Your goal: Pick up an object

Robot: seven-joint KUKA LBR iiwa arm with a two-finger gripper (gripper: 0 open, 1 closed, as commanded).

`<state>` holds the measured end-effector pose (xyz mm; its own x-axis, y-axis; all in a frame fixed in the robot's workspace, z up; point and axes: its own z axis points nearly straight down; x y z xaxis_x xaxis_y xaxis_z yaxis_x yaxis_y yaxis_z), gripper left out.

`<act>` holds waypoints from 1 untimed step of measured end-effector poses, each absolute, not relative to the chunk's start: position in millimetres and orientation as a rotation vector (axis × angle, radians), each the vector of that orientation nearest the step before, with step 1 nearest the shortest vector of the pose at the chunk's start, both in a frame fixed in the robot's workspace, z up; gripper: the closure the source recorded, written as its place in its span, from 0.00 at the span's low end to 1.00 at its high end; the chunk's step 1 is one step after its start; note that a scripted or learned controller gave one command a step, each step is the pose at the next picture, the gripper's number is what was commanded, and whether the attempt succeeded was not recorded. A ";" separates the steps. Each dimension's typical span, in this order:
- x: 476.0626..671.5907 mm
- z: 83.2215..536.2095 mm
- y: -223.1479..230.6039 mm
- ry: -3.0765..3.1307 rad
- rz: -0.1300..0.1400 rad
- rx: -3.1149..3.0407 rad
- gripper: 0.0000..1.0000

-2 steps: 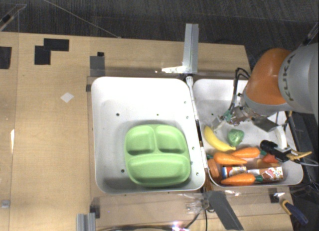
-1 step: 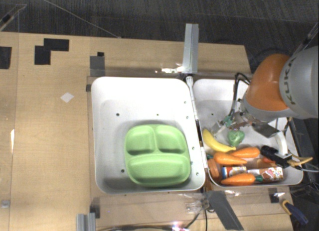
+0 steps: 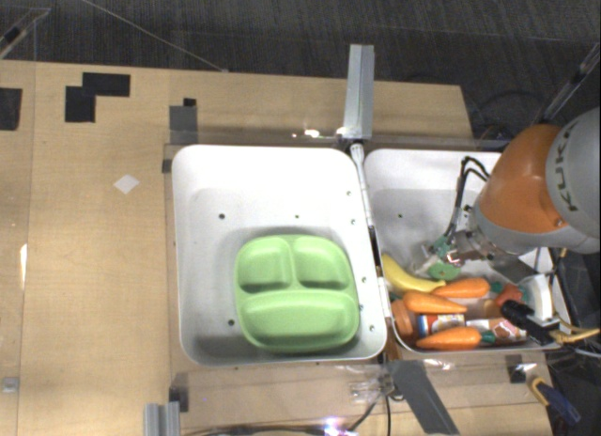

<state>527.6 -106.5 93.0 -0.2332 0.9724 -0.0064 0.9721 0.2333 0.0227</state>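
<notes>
A: Wood bench (image 3: 84,265), dark floor along frame top. Two white bins mid-frame.

B: Near edge first?

A: Lower right, right bin (image 3: 413,180) holds the clutter: carrots (image 3: 449,304), a banana (image 3: 406,277), a bottle lying flat (image 3: 470,323). All bunched at its near side.

B: Left bin (image 3: 202,190)?

A: Green divided tray (image 3: 297,291), nothing in its compartments.

B: Step?

A: Approach, I'd judge. Gripper (image 3: 451,254) low over the pile, just beyond the banana. Fingers: can't tell, arm body hides them. Nxt: settle on one item, close, lift straight.
</notes>
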 end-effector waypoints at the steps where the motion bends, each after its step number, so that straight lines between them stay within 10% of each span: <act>1: 529.7 105.5 -103.8 2.455 0.030 1.929 1.00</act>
<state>529.7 -103.8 105.5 -0.2366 0.9716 -0.0038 0.9712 0.2366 0.0272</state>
